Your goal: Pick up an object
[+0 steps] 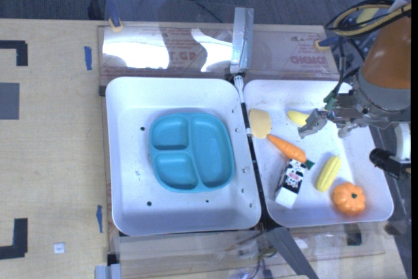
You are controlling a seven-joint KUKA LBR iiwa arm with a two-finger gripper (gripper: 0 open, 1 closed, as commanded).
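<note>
The tool (324, 119) hangs over the right bin (379, 160), near its far edge, fingers spread and nothing between them. A small yellow piece (297, 117) lies just to its left. Toward the bin's middle sit a pale yellow lump (260, 122), a carrot (286, 146), a black-and-white carton (291, 181), a corn cob (327, 172) and, at the near right corner, an orange pumpkin (349, 198). The left bin (124, 160) holds a blue divided plate (192, 151).

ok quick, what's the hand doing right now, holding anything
hand: above the right bin near the small yellow piece, nothing seen between its fingers; open or closed cannot be told.
</note>
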